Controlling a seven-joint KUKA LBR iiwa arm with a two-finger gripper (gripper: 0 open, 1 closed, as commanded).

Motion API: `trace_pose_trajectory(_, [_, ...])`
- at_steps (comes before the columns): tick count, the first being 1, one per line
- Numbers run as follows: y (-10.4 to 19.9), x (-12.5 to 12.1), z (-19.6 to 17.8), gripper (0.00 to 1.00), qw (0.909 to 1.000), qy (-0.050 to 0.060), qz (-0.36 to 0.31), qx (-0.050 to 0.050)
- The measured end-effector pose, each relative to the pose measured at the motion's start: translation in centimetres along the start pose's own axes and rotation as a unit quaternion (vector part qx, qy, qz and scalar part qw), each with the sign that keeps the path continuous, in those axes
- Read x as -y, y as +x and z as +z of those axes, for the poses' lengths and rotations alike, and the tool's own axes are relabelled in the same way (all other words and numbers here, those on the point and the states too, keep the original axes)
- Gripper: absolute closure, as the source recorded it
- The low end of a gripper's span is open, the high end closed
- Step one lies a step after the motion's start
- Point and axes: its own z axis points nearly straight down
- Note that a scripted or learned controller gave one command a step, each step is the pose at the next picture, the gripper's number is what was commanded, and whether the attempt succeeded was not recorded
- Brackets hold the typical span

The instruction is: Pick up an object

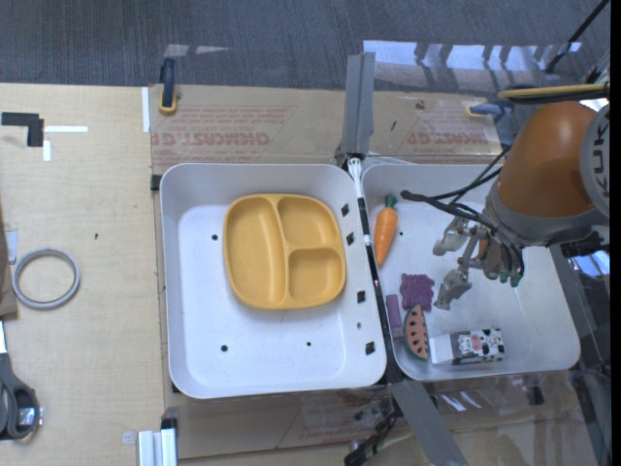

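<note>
The bench (78, 183) carries two shallow white bins side by side, with cardboard sheets behind them. The left bin (194, 348) holds a yellow divided plate (284, 250) with three compartments, lying flat in the upper middle of the bin and apart from all four walls. The right bin (543, 352) holds the smaller objects. The arm (548, 168), grey with an orange band, enters from the right side and hangs over the upper right part of the right bin. The gripper (456, 265) points down and to the left over the bin floor; its fingers stand apart and nothing sits between them. A carrot (385, 231) lies along the left wall of the right bin, green top toward the rear, well apart from the gripper. A small milk carton (475, 346) with a cow print lies on its side near the front wall of the right bin. A watermelon slice (415, 331) lies just beside the left end of the carton. A bunch of purple grapes (416, 288) lies just behind the slice, near the gripper but not touching it. On the bench at the left lies a grey ring (44, 278), well apart from both bins.
</note>
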Motion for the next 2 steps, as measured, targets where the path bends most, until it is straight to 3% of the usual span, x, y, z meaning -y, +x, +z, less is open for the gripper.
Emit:
trace_pose_trajectory(1, [-5.5,-1.3,3.1,0.0,0.9966,0.0,0.083,0.001])
trace_pose_trajectory(2, [1.3,1.7,-8.9,0.0,0.998,0.0,0.064,0.002])
